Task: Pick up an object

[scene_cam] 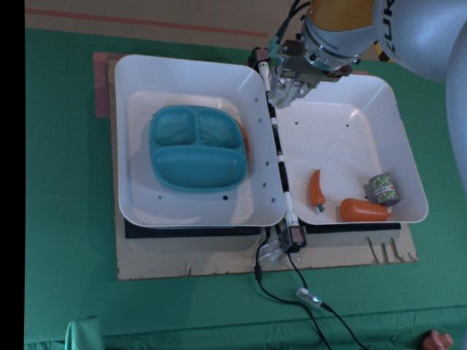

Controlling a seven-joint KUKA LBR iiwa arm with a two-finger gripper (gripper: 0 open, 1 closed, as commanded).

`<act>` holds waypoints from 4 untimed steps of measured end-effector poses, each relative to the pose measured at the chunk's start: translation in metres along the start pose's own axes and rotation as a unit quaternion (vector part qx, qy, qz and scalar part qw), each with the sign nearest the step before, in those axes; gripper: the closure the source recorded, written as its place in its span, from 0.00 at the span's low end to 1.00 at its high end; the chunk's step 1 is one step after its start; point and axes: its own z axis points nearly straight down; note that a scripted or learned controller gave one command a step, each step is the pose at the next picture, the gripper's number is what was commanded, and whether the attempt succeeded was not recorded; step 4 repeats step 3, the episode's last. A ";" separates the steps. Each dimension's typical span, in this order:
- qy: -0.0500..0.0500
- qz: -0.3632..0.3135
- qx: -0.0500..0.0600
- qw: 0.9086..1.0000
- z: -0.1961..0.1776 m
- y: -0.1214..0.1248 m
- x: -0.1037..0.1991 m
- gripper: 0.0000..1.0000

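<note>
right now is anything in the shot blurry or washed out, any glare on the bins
Camera view: the arm near the lens looks soft; the left bin shows bright patches along its floor and rim, the right bin is evenly lit; the teal plate and small carrot read sharp enough.

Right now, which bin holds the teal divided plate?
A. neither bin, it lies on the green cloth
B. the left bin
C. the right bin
B: the teal divided plate lies inside the left bin, while the right bin holds two orange pieces and a small can.
</note>
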 end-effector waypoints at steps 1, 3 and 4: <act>-0.001 0.000 -0.002 1.000 -0.006 0.023 -0.046 1.00; 0.000 0.000 -0.001 1.000 -0.016 0.053 -0.042 1.00; 0.000 0.000 -0.001 1.000 -0.016 0.053 -0.042 1.00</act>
